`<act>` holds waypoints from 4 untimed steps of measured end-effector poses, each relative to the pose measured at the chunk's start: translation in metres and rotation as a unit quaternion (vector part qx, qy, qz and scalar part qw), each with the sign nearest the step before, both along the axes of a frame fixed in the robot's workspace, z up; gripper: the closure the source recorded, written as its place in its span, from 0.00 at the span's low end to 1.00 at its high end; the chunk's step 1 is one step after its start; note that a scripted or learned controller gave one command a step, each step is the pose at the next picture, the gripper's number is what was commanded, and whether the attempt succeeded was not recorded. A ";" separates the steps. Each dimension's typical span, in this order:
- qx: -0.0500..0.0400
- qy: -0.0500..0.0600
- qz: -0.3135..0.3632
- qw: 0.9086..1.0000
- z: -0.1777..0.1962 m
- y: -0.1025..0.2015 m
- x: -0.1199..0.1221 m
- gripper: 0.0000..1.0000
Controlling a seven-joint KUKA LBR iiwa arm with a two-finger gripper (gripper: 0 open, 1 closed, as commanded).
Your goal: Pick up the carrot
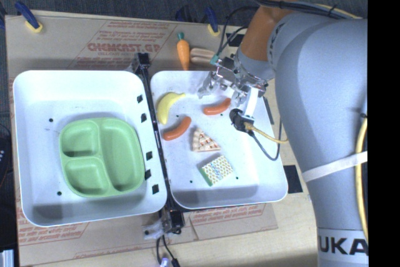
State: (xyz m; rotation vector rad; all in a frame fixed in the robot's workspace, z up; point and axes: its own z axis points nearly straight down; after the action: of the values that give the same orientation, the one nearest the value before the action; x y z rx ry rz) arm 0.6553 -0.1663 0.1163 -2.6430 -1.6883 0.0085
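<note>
Two white bins are seen side by side on a cardboard-covered bench. The left bin point(25, 134) is occupied by a green divided plate point(100, 156). In the right bin point(269, 184), a banana point(166, 104) is seen at the upper left, with a sausage point(176, 129) just below it, a second sausage point(216, 109) nearer the middle, a pizza slice point(204, 142) below that, and a green-and-yellow sponge point(216, 170) towards the lower middle. The carrot point(182, 53) is found outside the bins, on the cardboard just above the top edge of the right bin, standing roughly upright in the frame with its green top uppermost and a pale wooden stick point(201, 57) beside it. The gripper point(219, 85) is positioned over the upper part of the right bin, just above the second sausage and apart from the carrot. Whether its fingers are open or closed cannot be told, and nothing is seen held between them.
</note>
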 end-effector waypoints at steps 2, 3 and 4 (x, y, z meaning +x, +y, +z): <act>0.001 0.001 0.005 1.000 0.021 0.001 0.001 1.00; 0.000 0.000 -0.066 0.998 0.001 0.039 0.001 1.00; -0.001 -0.003 -0.138 0.990 0.136 0.040 -0.036 1.00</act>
State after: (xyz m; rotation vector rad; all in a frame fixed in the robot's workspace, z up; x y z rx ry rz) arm 0.6191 -0.1263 0.2521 -2.8534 -1.3097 0.0020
